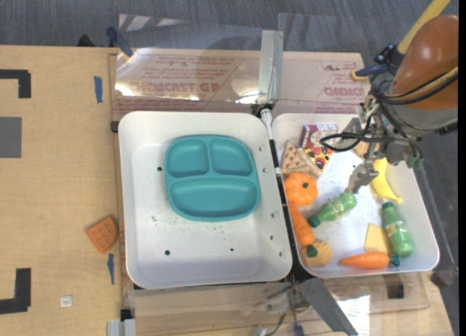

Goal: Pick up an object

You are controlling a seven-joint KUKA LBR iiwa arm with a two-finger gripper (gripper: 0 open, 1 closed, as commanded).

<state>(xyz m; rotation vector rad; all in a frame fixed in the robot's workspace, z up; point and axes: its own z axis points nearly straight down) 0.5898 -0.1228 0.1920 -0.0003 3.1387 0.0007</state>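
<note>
Two bins: white, side by side.
Left bin (138, 181): teal plate (212, 176).
Right bin (422, 214): toy food.
Claw (362, 176): over green bottle (333, 208); open or closed, cannot tell.

Teal plate (211, 178) in white left bin (138, 203). In white right bin (422, 232): orange pumpkin (301, 189), green bottles (333, 208) (397, 231), yellow banana (383, 183), orange carrot (364, 260), pale yellow cheese wedge (376, 239). Orange waffle (102, 233) on tan board (54, 181).
</note>
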